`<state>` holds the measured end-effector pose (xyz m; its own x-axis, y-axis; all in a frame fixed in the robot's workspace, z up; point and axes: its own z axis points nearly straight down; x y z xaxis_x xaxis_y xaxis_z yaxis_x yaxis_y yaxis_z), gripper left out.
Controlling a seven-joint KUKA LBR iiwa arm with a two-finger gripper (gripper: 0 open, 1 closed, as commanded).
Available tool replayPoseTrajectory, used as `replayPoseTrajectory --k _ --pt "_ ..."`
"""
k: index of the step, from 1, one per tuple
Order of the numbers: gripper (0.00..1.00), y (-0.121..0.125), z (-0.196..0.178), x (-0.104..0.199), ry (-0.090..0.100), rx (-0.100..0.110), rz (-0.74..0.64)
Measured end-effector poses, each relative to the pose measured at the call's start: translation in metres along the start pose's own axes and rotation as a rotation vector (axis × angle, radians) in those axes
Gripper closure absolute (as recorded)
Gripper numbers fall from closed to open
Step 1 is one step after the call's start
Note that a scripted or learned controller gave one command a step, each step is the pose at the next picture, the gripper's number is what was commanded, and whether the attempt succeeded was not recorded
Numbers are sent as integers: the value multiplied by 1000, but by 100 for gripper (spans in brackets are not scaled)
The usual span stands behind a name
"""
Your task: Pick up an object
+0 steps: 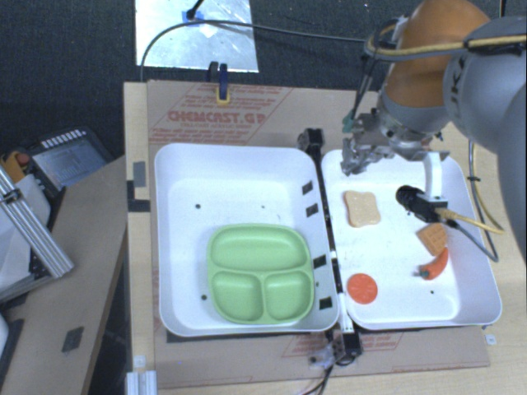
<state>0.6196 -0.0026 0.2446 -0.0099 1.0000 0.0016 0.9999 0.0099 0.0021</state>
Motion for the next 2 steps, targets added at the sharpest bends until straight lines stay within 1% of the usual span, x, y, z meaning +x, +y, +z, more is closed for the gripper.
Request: replayPoseTrajectory --k 1,2 --pt "100 -7 -1 55 1 1 0" --pt "100 0 21 103 0 2 1"
